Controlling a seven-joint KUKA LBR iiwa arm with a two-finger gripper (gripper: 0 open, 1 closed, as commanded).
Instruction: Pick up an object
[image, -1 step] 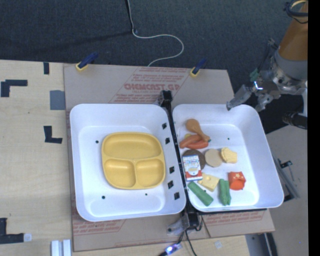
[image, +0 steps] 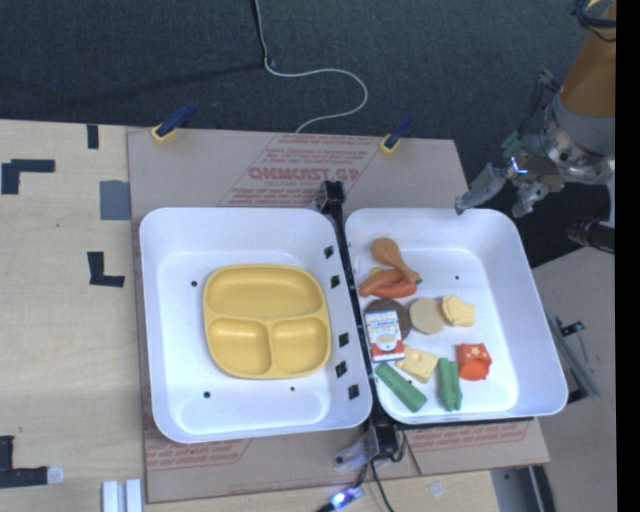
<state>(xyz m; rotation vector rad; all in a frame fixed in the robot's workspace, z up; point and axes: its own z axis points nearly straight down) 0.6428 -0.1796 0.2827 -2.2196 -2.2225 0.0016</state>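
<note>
End effector (image: 490, 190) is hovering just outside the top-right corner of the right bin (image: 530, 300), above the rim, carrying nothing. Can't tell from this angle whether it's released or clenched.

Candidates are all sitting in the right bin, clustered along its left and lower-middle part: toy drumstick (image: 394, 258), orange carrot (image: 388, 288), small printed packet (image: 384, 333), round tan biscuit (image: 427, 316), corn piece (image: 459, 311), cheese wedge (image: 419, 364), two green pods (image: 403, 387), red pepper piece (image: 473, 361). Left bin (image: 170, 330) is holding a yellow divided plate (image: 267, 320).

Judging these as light, rigid plastic play food, smooth and likely slippery. Drumstick is looking like the best pick: elongated, nearest the arm, with free space on its upper side. Grip across the narrow shank.

It's lying down-left of the end effector, well apart.
</note>
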